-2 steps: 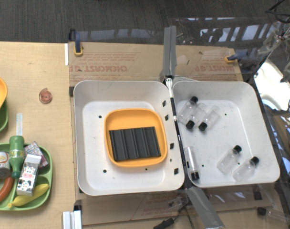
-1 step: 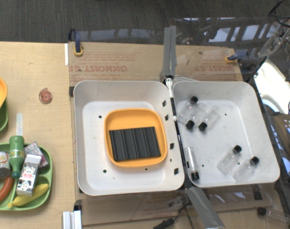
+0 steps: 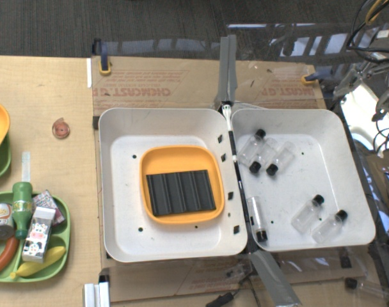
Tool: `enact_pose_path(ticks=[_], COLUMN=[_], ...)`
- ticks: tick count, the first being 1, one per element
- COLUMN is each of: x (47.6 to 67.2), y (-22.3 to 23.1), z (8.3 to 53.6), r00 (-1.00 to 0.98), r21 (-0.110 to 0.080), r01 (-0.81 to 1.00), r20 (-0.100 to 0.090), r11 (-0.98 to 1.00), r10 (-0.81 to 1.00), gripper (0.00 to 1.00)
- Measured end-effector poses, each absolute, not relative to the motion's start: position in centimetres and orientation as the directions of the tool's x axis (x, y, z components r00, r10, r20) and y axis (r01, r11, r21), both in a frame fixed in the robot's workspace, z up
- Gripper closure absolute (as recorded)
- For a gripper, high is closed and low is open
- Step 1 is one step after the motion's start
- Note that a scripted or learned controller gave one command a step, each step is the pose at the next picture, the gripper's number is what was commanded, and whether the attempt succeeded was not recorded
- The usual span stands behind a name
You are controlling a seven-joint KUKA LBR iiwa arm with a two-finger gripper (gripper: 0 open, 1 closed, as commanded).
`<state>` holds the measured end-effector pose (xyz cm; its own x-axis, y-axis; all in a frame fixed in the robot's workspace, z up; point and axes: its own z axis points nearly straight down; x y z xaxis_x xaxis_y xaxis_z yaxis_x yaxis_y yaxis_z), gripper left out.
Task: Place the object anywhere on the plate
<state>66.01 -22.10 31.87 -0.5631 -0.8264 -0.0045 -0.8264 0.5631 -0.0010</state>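
Where the plate sits: the orange plate (image 3: pixel 182 156) lies in the middle of the left bin (image 3: pixel 118 238), flat on the bin floor.
On the plate: a dark ribbed mat (image 3: pixel 182 192) covers most of its centre, leaving the orange rim showing all round.
Right bin (image 3: pixel 348 171): it holds six clear vials with black caps (all lying on their sides, as far as can be told).
Upper vials (image 3: pixel 266 152): three lie close together near the bin's far left corner.
Lower vials (image 3: pixel 317 217): two lie side by side near the front right corner, well apart from the upper three.
Single vial (image 3: pixel 256 217): it lies along the left wall, cap toward the front edge.
Task's thing: every vial is in the right bin; none touches the plate.
Under the bins: a sheet of brown cardboard (image 3: pixel 150 85).
Wooden surface (image 3: pixel 47 82): to the left of the bins it bears a green tray (image 3: pixel 60 261) of toy food and a small pink disc (image 3: pixel 61 128).
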Motion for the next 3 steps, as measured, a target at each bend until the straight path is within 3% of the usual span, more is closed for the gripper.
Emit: enact_pose_path(ticks=[1, 2, 3], x=[66.01, 66.0, 65.98], y=[-22.1, -22.09, -22.08], z=[32.08, 32.64, 31.82], r00=[-0.36, -0.014, 0.299], r21=[-0.003, -0.004, -0.003], r01=[-0.933, -1.0, -0.954], r20=[-0.005, -0.005, -0.005], r11=[0.36, 0.014, -0.299], r10=[-0.933, -1.0, -0.954], gripper=[0.0, 0.0, 0.0])
